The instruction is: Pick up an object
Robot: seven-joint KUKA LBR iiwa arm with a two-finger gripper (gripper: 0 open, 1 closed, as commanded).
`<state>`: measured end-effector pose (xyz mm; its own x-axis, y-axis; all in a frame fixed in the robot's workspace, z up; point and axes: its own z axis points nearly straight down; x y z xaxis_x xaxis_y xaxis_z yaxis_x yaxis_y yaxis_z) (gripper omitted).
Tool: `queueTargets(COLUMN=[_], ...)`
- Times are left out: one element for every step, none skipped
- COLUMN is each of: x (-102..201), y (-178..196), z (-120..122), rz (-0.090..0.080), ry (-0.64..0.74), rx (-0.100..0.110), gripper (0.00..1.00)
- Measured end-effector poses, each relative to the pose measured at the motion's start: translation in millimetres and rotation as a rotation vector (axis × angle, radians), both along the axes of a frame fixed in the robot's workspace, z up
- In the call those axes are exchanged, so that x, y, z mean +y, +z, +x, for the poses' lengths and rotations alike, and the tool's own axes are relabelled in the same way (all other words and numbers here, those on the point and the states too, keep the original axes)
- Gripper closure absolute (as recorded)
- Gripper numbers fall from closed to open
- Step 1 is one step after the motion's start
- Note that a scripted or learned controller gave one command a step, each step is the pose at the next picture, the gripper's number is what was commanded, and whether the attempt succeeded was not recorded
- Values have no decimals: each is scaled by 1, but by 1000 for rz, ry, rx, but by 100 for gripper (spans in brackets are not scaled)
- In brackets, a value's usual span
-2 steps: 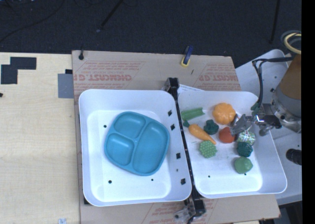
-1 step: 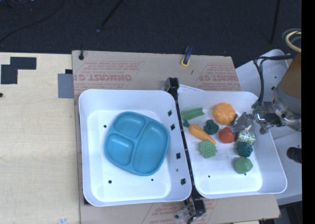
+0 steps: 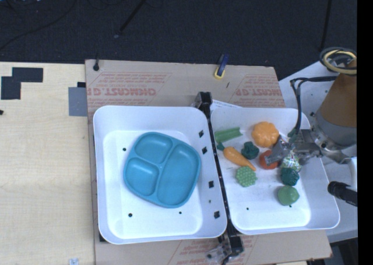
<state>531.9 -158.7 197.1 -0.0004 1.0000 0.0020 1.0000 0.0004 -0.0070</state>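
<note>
1. I am low over the right bin (image 3: 315, 214), my fingers (image 3: 284, 154) down among the toys beside a red piece (image 3: 268, 161); whether they are open or closed, I cannot tell.
2. Next I judge: close, then lift straight.
3. Right bin: orange ball (image 3: 265, 134), carrot (image 3: 239, 156), green stick (image 3: 227, 134), other green toys. Left bin (image 3: 111, 200): blue tray (image 3: 161, 169).

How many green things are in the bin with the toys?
5: a long green piece, bumpy one, round one, two dark ones. The gripper may hide more.
</note>
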Motion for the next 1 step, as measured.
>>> queueTargets(x=[10], y=[-49], z=[-5], rz=[1], ry=[0], rx=[1], gripper=[0])
